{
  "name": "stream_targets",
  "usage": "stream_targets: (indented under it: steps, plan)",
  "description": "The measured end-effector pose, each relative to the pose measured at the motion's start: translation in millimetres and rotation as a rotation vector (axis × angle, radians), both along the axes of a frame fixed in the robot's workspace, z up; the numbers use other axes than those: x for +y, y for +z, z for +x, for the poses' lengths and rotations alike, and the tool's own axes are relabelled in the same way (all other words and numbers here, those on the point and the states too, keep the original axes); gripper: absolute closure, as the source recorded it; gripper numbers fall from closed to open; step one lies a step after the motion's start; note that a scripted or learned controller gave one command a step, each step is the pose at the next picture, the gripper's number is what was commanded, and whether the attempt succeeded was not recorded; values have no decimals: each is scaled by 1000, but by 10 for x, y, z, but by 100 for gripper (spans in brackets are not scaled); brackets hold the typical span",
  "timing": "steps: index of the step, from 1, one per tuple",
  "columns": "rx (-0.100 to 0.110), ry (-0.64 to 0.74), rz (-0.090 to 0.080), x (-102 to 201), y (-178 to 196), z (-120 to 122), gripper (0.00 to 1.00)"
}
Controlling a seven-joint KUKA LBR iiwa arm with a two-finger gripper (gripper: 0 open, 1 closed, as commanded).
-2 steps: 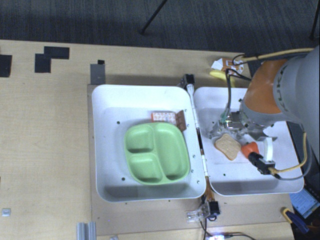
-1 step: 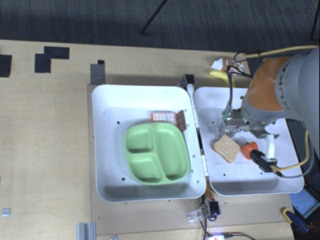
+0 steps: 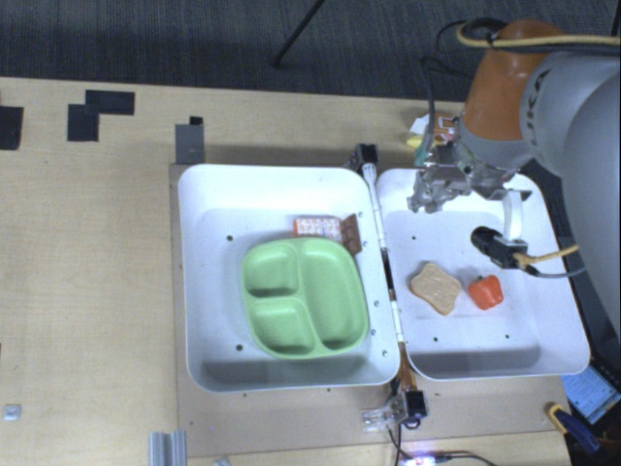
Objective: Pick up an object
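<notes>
Near edge of the frame, left white bin (image 3: 209, 260): green three-compartment tray (image 3: 301, 294) lies flat on the floor, filling most of the bin's middle.

Right white bin (image 3: 466, 349): tan bread slice (image 3: 435, 287) lies flat in the lower-centre part of the bin, left of middle. Its long axis runs diagonally, upper left to lower right in the frame. The rounded, wider end points lower right and the narrower end points upper left, toward the divider between the bins. It looks toast-coloured with a slightly darker crust edge and a matte surface.

Just to its right, apart from it, is a small red-orange chunk (image 3: 486, 292), blocky, with no clear long axis.

Further back, left bin: red-and-white packet (image 3: 316, 226) sits above the tray's top edge, long axis horizontal. A brown piece (image 3: 350, 233) is just beside its right end, tilted.

Farthest, the gripper (image 3: 430, 194) hangs over the upper left part of the right bin, well apart from the bread slice and the chunk. Can't tell whether it is released or clenched. The orange band (image 3: 500, 95) of the arm is above it at upper right.
</notes>
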State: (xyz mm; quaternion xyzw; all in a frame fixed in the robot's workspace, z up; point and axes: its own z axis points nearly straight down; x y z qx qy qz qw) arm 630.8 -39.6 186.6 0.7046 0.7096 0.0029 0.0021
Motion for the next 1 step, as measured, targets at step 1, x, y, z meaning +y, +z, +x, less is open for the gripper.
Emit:
stream_targets:
  steps: [1]
  plan:
    - [5, -4, -2, -450, -324, 197, 100]
